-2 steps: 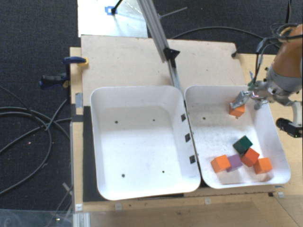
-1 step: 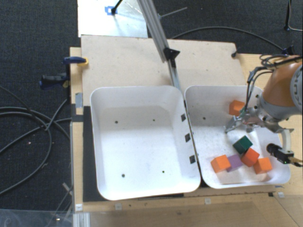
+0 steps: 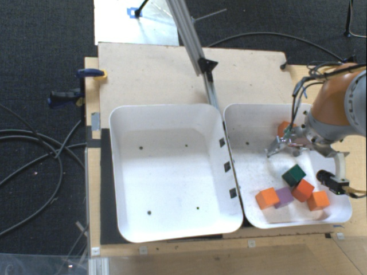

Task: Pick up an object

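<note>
Camera view: two white bins sit side by side on the bench. The left bin (image 3: pixel 123 122) has only a few dark specks on its floor. The right bin (image 3: pixel 246 116) holds the blocks, all toward its near right corner: a green block (image 3: pixel 294 175), a red-orange block (image 3: pixel 303 190) touching it, a purple block (image 3: pixel 284 197) beside that, an orange block (image 3: pixel 266 198) against the purple one, and another orange block (image 3: pixel 319 200) at the far right. One more orange block (image 3: pixel 284 128) lies apart, up by the arm (image 3: pixel 338 105).

The gripper (image 3: pixel 276 149) hangs low over the right bin floor, between that lone block and the cluster. Its fingers look spread, and nothing is seen between them, so it holds no block.

Handling, as a judgement: the blocks look small, light and rigid, likely foam or wood, with flat faces that should pinch well. The lone orange block or the green one on the cluster's edge seem easiest, taken across two opposite flat sides; the packed ones leave little room for fingers.

No brand, label or readable writing can be made out
</note>
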You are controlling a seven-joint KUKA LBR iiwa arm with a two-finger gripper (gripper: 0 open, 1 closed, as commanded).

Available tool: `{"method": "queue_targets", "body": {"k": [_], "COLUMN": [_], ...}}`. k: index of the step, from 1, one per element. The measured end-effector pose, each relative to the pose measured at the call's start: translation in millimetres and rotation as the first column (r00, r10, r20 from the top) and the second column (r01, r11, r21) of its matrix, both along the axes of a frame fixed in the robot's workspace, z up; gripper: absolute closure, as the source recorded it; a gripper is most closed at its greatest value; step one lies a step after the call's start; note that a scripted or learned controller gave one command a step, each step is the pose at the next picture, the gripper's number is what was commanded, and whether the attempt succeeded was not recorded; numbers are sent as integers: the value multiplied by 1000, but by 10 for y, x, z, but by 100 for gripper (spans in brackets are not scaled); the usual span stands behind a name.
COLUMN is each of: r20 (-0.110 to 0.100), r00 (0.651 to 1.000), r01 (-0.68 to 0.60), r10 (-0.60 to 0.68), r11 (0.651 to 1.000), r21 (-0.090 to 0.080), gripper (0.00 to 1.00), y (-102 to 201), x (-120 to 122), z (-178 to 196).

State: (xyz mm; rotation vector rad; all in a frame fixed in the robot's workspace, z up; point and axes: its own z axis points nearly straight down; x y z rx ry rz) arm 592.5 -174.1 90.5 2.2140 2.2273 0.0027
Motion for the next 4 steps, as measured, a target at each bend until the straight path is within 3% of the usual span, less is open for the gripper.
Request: {"method": "queue_targets", "body": {"k": [1, 2, 3, 4], "r20": [7, 5, 7, 2], "r00": [1000, 1000, 1000, 1000], "r01": [-2, -4, -9, -4], "r10": [2, 4, 9, 4], "r11": [1000, 1000, 1000, 1000], "r21": [-3, -5, -6, 0], "gripper": [0, 100, 100, 100], "y": [-128, -135, -136, 838], "x": [768, 755, 764, 454], "z": [18, 129, 239, 15]}}
